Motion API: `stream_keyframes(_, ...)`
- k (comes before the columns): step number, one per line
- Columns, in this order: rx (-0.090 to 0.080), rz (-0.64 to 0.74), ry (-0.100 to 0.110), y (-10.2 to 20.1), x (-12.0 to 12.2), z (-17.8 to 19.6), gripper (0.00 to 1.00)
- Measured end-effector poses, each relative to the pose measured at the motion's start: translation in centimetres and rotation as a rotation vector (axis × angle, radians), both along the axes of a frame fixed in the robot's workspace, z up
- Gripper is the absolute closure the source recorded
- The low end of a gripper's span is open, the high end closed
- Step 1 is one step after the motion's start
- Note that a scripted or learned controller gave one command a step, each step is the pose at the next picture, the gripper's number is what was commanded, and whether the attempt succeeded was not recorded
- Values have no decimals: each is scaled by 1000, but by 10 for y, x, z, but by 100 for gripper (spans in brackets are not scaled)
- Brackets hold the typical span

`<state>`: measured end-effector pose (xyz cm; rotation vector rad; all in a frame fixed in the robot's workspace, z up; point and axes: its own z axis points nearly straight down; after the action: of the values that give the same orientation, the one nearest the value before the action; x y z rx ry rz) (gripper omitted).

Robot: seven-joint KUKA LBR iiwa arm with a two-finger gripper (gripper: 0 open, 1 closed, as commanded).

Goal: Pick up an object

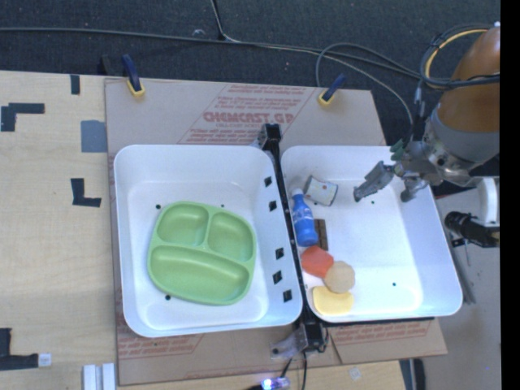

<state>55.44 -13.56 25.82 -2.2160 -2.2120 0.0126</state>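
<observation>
My gripper hangs over the far part of the right bin, its two fingers spread open and nothing between them. The objects lie to its left along the bin's left wall. A small grey-white piece is nearest, just left of the left fingertip. Nearer the front come a blue bottle, a red-orange lump, a tan ball and a yellow piece.
A green divided plate lies in the left bin. A black divider with clips runs between the two bins. A thin brown item lies beside the bottle. Cables loop above the arm at the right.
</observation>
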Motion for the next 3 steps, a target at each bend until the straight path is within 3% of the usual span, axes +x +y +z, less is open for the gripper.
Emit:
stream_keyframes(1, -2, 3, -12, 0, 2, 6, 0)
stream_keyframes(3, -2, 2, -7, 4, -11, -97, 0)
